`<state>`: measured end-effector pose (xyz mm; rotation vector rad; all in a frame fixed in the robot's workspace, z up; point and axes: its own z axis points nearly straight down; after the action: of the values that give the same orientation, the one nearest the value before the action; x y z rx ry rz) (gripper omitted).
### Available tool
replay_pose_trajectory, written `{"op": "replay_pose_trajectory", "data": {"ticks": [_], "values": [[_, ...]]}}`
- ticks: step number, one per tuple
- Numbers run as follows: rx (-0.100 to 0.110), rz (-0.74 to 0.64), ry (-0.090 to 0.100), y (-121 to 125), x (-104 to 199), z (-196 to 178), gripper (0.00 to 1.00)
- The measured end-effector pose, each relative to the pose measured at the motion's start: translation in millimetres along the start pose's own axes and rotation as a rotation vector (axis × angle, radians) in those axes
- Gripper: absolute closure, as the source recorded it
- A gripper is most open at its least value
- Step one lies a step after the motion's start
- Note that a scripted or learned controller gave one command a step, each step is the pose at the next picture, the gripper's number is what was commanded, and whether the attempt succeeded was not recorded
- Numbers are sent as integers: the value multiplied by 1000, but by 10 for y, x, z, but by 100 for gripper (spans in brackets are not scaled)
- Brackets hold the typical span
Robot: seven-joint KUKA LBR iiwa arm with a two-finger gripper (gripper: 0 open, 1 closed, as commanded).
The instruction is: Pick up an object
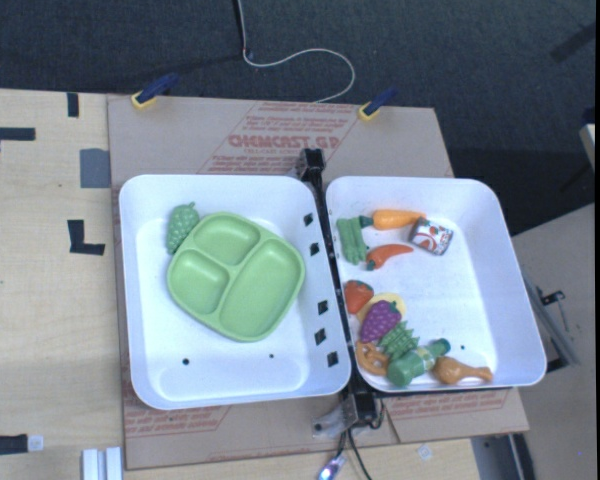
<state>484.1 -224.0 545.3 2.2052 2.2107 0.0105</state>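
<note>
Right bin (pixel 480 268): small can (pixel 430 236), likely light, rigid, slippery; grasp across its round sides. Pincer state: cannot tell.

This looks like a robotics lab. Two white bins (pixel 140 268) sit clamped onto a cardboard sheet (pixel 280 138) on a wooden desk (pixel 40 298) marked with black tape, holding toy plastic food (pixel 380 320), and a loose cable (pixel 280 58) trails across dark carpet (pixel 430 28).

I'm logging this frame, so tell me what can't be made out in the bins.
- Pile at the right bin's near corner, camera view: toys overlap, so their lower parts are hidden.
- Small can: label too small to read.
- Green bunch in the left bin: partly tucked behind the green plate.
</note>
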Motion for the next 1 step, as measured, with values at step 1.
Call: {"op": "replay_pose_trajectory", "data": {"ticks": [1], "values": [[16, 1, 5, 6, 4, -3, 100]]}}
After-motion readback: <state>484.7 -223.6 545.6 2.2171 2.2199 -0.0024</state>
